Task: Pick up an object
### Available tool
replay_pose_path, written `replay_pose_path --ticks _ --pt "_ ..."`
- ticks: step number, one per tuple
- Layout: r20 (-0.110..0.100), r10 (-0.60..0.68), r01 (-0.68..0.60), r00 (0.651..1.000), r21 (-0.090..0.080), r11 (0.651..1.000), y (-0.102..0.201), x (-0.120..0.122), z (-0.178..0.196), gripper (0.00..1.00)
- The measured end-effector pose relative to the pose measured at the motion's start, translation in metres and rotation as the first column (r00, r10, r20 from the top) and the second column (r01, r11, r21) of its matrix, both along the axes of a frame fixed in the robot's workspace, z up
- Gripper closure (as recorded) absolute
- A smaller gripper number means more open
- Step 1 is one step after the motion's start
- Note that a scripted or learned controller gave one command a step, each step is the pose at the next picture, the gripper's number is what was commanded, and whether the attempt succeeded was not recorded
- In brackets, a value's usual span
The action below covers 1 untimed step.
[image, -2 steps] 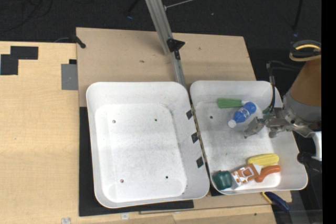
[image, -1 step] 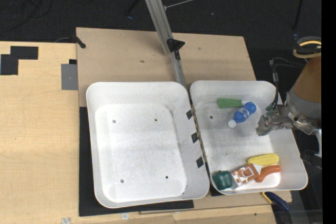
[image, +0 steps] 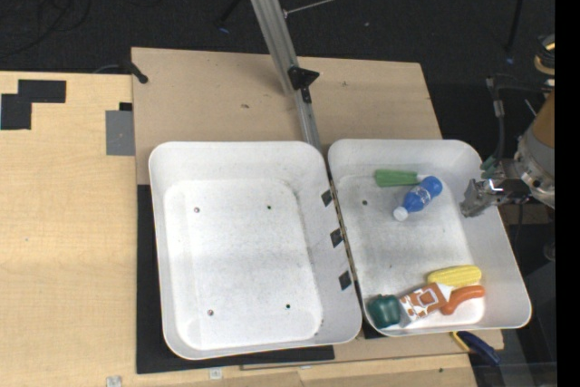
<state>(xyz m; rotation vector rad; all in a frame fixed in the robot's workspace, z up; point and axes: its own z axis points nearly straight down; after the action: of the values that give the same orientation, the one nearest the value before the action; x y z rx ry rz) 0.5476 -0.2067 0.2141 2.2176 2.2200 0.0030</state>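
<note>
The claw (image: 475,198) hangs over the right rim of the right bin (image: 494,231), and whether it is wide or narrow cannot be told from here. Just inward of it lie a blue bottle (image: 418,197) and a green piece (image: 395,178) with bare bin floor around them. Nearer the camera from the claw, a yellow corn (image: 455,275), an orange tool (image: 441,298) and a dark green cup (image: 386,311) crowd the near wall; the left bin (image: 172,195) lies well beyond.
</note>
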Motion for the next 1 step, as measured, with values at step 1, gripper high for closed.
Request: replay_pose_path --ticks 1 --pt "-0.001 0.000 0.000 1.000 0.000 1.000 -0.0008 0.0009 0.0428 1.00"
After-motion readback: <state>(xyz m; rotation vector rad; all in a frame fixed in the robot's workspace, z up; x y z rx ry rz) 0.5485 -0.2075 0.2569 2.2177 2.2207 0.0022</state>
